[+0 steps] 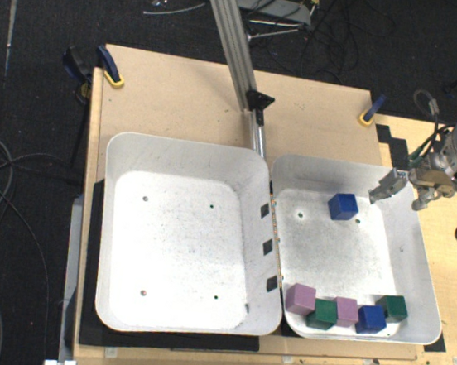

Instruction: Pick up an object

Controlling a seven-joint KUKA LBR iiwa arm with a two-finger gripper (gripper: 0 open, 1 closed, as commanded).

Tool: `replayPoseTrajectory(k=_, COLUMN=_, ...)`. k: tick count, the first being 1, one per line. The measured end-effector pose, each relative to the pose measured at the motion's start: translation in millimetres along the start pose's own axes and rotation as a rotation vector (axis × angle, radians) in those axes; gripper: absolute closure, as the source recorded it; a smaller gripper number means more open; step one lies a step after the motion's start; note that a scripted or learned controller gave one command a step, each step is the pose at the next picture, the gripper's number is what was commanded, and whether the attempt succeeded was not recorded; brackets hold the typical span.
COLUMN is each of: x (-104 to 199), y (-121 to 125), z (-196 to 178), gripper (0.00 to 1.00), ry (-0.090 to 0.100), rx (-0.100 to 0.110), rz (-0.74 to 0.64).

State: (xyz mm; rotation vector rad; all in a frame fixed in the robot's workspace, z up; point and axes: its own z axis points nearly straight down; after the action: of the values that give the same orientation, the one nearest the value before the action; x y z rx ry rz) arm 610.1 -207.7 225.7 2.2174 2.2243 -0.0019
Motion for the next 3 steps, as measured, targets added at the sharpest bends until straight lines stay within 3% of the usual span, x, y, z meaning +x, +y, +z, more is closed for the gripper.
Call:
replayPoseTrajectory(k=1, x=39.4, y=51.9, z=80.9, gripper=0.0, ry=0.003, rx=0.002, rz=-0.004)
replayPoseTrajectory(k=2, x=46.9, y=54.6, z=134.1, gripper=0.0, ry=0.002, rx=0.004, rz=0.0)
replayPoseTrajectory(k=3, x=46.3, y=56.3, z=120.1, gripper=1.0, ry=-0.001, rx=-0.002, rz=-0.001)
